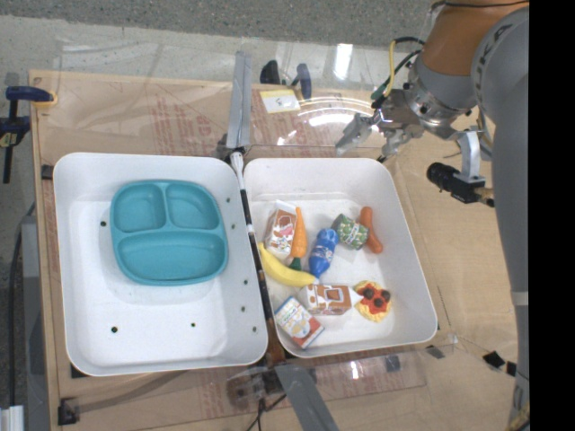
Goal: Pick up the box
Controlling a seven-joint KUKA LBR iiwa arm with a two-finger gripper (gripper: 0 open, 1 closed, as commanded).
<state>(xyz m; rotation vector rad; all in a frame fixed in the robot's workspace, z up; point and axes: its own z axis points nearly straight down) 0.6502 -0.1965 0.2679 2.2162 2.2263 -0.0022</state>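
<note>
In the right bin [406,241], near its front edge, lies a small white box with red and blue print [298,321]. Just behind it is a brown and white box [327,299]. A white and orange carton [281,231] stands further back on the left. My gripper [363,149] hangs over the bin's far rim, well above and behind these boxes. Its two fingers are spread open with nothing between them.
Also in the right bin are a banana [286,269], a carrot [299,232], a blue bottle [323,251], a green can [350,232], a red sausage [371,230] and a yellow and red toy [373,301]. The left bin [81,268] holds a teal divided plate [168,232].
</note>
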